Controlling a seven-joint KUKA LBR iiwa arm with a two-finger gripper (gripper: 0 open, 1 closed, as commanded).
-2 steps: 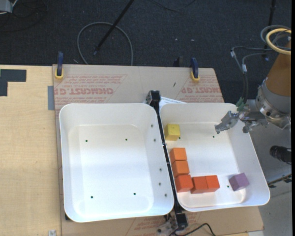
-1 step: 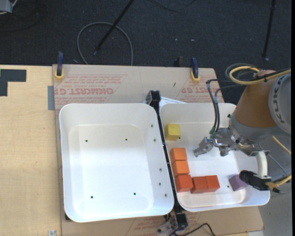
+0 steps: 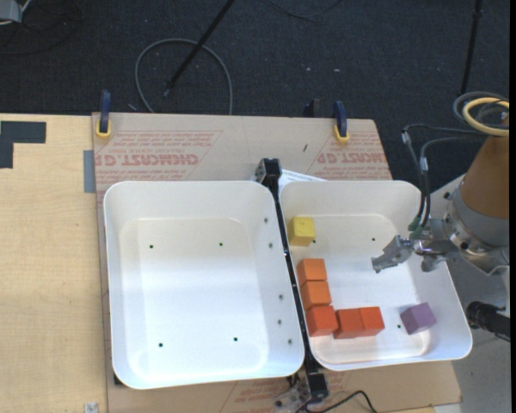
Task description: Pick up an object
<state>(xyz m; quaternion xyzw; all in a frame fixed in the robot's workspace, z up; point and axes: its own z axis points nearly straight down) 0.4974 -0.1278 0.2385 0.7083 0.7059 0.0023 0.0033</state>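
Orange blocks (image 3: 331, 304) and a purple cube (image 3: 418, 317) wait along the right bin (image 3: 387, 198) front; the gripper (image 3: 410, 255) hovers above (fingers' state unclear), holding nothing. Approach step; next, descend squarely over one block.

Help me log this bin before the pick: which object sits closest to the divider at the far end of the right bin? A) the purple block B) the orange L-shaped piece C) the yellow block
C: the yellow block lies by the divider, farther back than the orange L-shaped piece; the purple block sits near the front right corner.
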